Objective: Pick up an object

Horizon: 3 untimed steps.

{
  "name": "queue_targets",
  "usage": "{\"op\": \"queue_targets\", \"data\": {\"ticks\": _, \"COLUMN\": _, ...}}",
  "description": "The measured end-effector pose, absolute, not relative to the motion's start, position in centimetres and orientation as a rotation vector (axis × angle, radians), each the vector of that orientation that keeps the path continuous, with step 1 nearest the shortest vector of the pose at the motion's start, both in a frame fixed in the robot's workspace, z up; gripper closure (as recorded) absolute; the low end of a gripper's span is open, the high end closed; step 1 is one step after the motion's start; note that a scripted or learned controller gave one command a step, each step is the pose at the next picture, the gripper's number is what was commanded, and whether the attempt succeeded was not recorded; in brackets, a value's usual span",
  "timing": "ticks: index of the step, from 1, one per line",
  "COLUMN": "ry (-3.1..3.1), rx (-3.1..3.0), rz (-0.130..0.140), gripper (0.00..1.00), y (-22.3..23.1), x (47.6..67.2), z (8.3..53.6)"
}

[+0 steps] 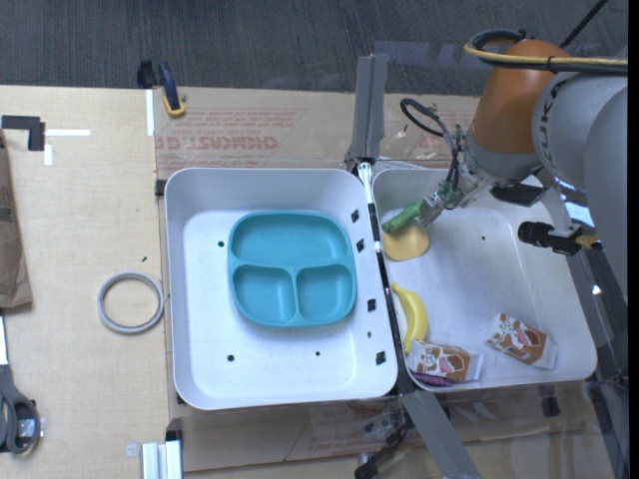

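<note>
Green-stalked, a tan piece (pixel 404 234) lies in the right bin (pixel 559 307) at its left wall, the claw (pixel 435 206) touching its green end, fingers too small to judge; a banana (pixel 410 314) lies below.

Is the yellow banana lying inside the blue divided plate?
No, the banana lies in the right bin, against its left wall, while the blue plate sits in the left bin.

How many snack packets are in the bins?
2. One snack packet lies at the near edge of the right bin, beside the banana. The other snack packet lies further right in that bin. The arm could hide more.
</note>
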<state>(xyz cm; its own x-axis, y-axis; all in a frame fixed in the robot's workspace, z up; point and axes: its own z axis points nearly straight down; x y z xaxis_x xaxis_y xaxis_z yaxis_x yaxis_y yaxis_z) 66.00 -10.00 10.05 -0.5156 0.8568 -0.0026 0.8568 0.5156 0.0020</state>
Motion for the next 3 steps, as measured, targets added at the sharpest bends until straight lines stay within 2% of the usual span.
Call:
{"op": "queue_targets", "data": {"ticks": 1, "ry": 2.872, "rx": 1.273, "rz": 0.0, "gripper": 1.0, "y": -10.3, "x": 65.9, "z": 9.1}}
{"op": "queue_targets", "data": {"ticks": 2, "ry": 2.95, "rx": 1.081, "rz": 0.0, "gripper": 1.0, "y": -13.3, "x": 59.4, "z": 9.1}}
{"op": "queue_targets", "data": {"ticks": 3, "ry": 2.95, "rx": 1.08, "rz": 0.001, "gripper": 0.0, "y": -13.3, "x": 59.4, "z": 9.2}}
